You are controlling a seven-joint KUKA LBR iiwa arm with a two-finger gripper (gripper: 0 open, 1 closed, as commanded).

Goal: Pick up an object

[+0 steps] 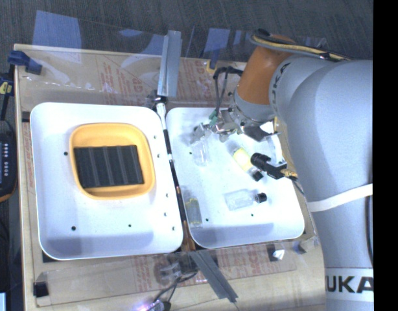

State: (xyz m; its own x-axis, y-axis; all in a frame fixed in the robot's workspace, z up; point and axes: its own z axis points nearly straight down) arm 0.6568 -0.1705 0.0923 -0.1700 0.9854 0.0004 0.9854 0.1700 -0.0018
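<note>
One gripper (220, 123) hangs over the upper part of the right bin (286, 229); its opening cannot be told. Small objects, including a yellow piece (240, 156), lie below it at centre right.

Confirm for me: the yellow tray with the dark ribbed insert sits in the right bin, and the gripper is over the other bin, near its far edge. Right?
Not quite. The camera view shows the yellow tray with its dark ribbed insert in the left bin, not the right. The gripper is over the other bin, the right bin, near its far edge.
</note>
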